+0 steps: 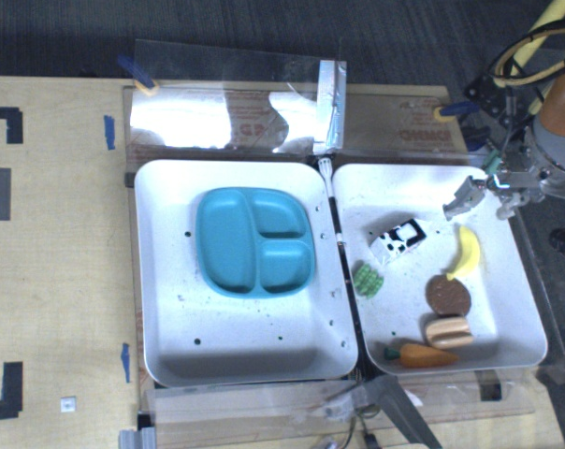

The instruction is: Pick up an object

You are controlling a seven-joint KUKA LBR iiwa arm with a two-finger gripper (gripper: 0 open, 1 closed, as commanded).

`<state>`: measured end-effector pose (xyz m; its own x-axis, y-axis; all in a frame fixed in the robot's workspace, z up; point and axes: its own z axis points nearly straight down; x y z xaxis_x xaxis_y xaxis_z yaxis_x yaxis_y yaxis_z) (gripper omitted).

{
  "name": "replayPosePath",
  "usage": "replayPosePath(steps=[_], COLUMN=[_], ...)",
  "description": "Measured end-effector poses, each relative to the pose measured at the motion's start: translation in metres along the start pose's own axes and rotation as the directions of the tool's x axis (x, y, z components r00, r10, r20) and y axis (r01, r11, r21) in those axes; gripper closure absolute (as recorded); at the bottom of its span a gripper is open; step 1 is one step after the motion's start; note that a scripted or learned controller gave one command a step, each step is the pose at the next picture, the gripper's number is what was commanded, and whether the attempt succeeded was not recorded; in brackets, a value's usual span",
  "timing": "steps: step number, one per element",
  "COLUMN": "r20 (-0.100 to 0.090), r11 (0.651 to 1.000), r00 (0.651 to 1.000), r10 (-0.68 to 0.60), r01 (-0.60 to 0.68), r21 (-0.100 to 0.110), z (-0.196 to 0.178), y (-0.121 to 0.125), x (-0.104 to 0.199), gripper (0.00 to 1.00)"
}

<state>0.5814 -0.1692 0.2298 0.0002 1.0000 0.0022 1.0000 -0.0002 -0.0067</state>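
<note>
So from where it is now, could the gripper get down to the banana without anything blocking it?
Probably yes. The gripper hangs over the right bin, just above the banana, which lies exposed. The brown round patty sits close to the banana's lower end and might get nudged.

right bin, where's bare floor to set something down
Bare floor runs along the right bin's far side, left of the gripper, above the black-and-white toy. The near right is crowded: banana, brown patty, hot dog, carrot, green piece.
</note>
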Motion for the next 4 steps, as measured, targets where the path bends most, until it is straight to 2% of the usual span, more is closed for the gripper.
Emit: replayPosePath(steps=[1,2,3,4], r20=[-0.007,-0.003,-0.004,0.007], r11=[0.996,0.996,0.996,0.985], r00=[0.996,0.996,0.996,0.985], r10=[-0.088,-0.085,-0.085,-0.170], r01=[0.088,0.085,0.085,0.170], r21=[0.007,0.000,0.001,-0.010], z=[0.132,0.120,0.120,0.143], y=[0.018,0.020,0.020,-0.017], x=[-0.038,-0.040,-0.040,0.007], gripper=[0.00,1.00,0.00,0.00])
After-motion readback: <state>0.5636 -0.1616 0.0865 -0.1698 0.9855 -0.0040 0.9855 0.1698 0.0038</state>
